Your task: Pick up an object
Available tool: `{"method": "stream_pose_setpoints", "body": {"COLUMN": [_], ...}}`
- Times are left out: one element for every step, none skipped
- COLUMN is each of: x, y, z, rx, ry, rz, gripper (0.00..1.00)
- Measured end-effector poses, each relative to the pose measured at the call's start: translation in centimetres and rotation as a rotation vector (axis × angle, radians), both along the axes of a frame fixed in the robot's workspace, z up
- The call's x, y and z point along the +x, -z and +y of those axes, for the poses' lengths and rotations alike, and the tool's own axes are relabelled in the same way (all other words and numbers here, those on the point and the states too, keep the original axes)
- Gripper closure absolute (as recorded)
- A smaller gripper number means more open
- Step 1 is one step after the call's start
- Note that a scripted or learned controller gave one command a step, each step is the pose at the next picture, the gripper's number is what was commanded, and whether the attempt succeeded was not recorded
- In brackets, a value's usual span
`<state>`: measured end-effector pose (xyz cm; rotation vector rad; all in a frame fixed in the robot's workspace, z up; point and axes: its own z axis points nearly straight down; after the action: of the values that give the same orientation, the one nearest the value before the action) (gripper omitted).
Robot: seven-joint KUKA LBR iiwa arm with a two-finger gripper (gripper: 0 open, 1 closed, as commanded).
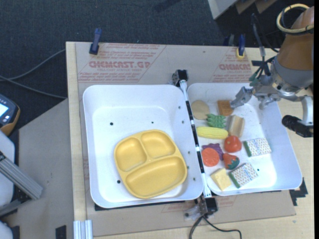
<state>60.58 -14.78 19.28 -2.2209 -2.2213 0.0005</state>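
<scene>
My gripper hangs over the back of the right bin, open, with nothing between its fingers. Its left finger is just right of an orange cracker. Below it lie several toy foods: a tan round piece, a green leafy piece, a corn cob, a bread slice, a red tomato, purple grapes, an orange slice, a small red piece, a cheese wedge and two patterned packets.
The left bin holds a yellow divided plate toward its front. The bins' shared rim runs between them. The arm's orange band stands above the right bin's back corner. Blue clamps hold the board.
</scene>
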Motion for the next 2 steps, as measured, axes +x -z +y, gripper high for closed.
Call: {"method": "stream_pose_setpoints", "body": {"x": [-6.6,-10.1], "y": [6.7,10.2], "z": [3.3,4.8], "rx": [0.004,0.001], "ry": [0.001,0.003], "rz": [0.010,0.000], "gripper": [0.00,0.00]}}
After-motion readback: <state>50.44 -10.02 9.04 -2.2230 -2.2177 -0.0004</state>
